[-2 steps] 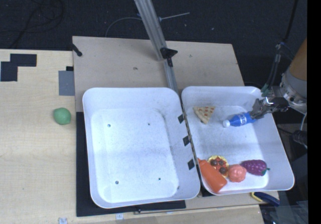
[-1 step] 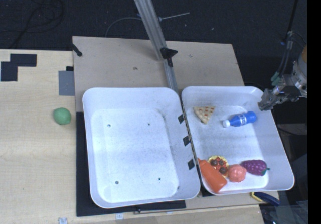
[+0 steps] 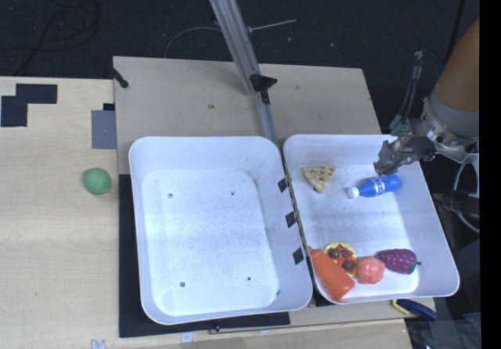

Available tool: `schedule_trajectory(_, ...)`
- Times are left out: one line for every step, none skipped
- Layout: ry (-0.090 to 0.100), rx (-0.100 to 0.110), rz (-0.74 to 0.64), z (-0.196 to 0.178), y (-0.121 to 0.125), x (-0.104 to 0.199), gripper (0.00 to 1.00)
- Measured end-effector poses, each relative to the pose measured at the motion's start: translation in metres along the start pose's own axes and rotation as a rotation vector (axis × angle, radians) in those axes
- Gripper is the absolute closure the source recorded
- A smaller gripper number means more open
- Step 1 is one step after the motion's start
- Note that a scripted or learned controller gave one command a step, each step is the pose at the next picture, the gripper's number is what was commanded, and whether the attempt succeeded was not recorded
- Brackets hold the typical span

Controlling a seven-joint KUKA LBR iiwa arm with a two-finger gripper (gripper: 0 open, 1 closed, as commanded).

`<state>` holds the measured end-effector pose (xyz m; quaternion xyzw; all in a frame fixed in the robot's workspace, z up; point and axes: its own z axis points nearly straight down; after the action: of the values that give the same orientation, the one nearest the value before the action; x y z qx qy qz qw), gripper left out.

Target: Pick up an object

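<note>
The right bin [image 3: 423, 214] holds several toy items. A blue bottle [image 3: 375, 186] lies on its side near the bin's far right. A pizza slice [image 3: 318, 177] rests at the far left of that bin. Along the near edge sit an orange carrot-like piece [image 3: 331, 277], a small round pizza toy [image 3: 339, 252], a pink-red fruit [image 3: 369, 269] and a purple grape bunch [image 3: 398, 260]. My gripper [image 3: 387, 162] hangs just above the bottle's right end, coming in from the right. Nothing shows between its fingers.
The left bin [image 3: 205, 230] stands beside the right one. A green ball [image 3: 97, 181] lies on the bench to the left of the bins. A slanted aluminium rail [image 3: 239, 42] rises behind the bins. Cables hang at the right.
</note>
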<state>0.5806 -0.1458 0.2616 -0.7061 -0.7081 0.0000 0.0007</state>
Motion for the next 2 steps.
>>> schedule_trajectory(0.000,0.000,0.000,0.007,-0.013,0.055,1.00)
schedule_trajectory(0.000,0.000,0.000,0.018,-0.023,0.105,1.00)
